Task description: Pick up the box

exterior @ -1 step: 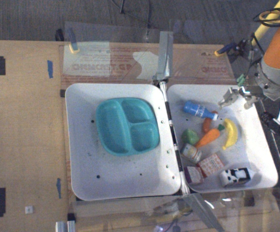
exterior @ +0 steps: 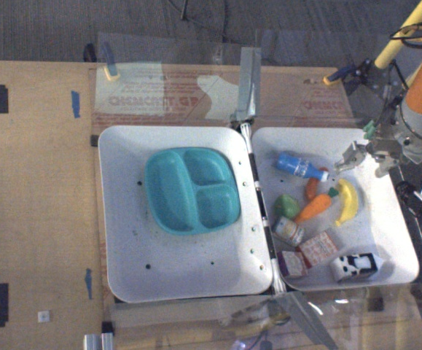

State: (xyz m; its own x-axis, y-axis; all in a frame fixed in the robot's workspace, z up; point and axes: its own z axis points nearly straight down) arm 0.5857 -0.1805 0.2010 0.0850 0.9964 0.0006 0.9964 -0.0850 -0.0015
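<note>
Single fixed cam up above the tabletop (exterior: 36,195), looking down at a slant, far enough back to catch both white bins (exterior: 123,268) whole. Pincer (exterior: 364,160) sits near the right edge, bins spread to its left.

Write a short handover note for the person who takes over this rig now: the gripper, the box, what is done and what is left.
Gripper: open, holding nothing, above the right bin's far right part, near the banana.
Box: lies flat in the right bin's near part, next to a small jar and a black-and-white toy. Apart from the gripper.
Left bin: holds a teal divided plate.
Done: nothing yet; the box is not picked up.
Left: move over the box, descend, grasp, lift.
</note>
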